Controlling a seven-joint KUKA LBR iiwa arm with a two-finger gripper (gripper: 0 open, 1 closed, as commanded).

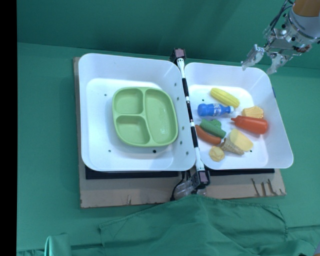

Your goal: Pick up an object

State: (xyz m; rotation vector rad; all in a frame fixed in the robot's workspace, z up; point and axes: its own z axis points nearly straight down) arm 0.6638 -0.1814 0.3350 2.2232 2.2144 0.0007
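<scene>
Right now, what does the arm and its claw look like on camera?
At the view's upper right, the arm's wrist shows an orange band above a pale grey metal housing. Thin dark cables run alongside it. The claw is silvery metal, with two slim fingers splayed apart. No markings are legible.

green tray (145, 116): left bin (100, 150) centre | cardboard (125, 192): under both bins | green cloth (200, 227): surface's front edge

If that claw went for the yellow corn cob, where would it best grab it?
Probably across the middle of the corn cob, coming straight down. It lies flat and slanted near the right bin's far side, with bare floor along both long sides for the open gripper's fingers.
</scene>
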